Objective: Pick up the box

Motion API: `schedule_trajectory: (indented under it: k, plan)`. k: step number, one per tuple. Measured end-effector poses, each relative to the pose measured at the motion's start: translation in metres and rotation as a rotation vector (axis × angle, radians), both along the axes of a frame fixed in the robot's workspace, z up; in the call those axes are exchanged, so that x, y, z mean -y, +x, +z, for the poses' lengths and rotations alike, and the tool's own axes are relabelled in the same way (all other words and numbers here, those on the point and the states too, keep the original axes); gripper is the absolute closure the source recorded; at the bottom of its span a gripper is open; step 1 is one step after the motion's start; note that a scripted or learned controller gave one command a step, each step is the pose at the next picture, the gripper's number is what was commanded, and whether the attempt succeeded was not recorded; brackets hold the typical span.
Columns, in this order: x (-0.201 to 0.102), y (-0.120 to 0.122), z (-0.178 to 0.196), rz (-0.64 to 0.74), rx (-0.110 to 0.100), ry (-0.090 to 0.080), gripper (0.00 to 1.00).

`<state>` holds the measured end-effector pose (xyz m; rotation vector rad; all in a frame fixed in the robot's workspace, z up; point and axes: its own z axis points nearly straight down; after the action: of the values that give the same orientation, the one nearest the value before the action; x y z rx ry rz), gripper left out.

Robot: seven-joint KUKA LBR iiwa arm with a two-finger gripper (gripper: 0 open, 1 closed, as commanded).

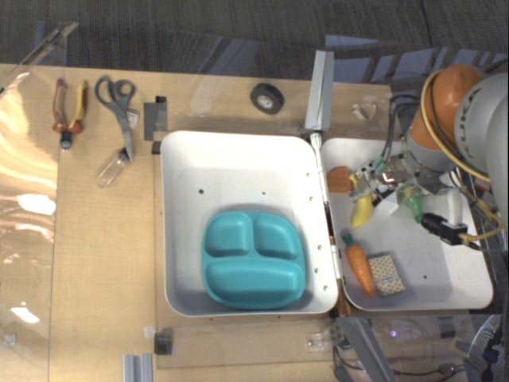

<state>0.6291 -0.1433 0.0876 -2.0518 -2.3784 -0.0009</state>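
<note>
Seemingly apart: box (386, 274), tool (374, 183).

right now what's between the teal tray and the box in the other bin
In the camera view, the carrot lies between the teal tray and the box, beside the box, past the bin walls that meet there.

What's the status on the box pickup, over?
Claw over right bin's back, near banana. Box untouched at front, carrot right beside it.
</note>
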Motion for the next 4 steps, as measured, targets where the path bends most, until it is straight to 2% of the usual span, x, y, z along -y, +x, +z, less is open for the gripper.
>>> schedule_trajectory:
  k: [1,2,3,4]
  plan:
    - [0.009,-0.059,0.067,0.03,0.009,-0.002,0.0]
    - [-0.023,-0.139,0.02,-0.18,0.004,0.0,0.0]
    - [0.04,-0.081,0.001,-0.222,0.014,-0.004,0.0]
    - [0.052,0.027,-0.003,-0.253,-0.067,0.006,0.0]
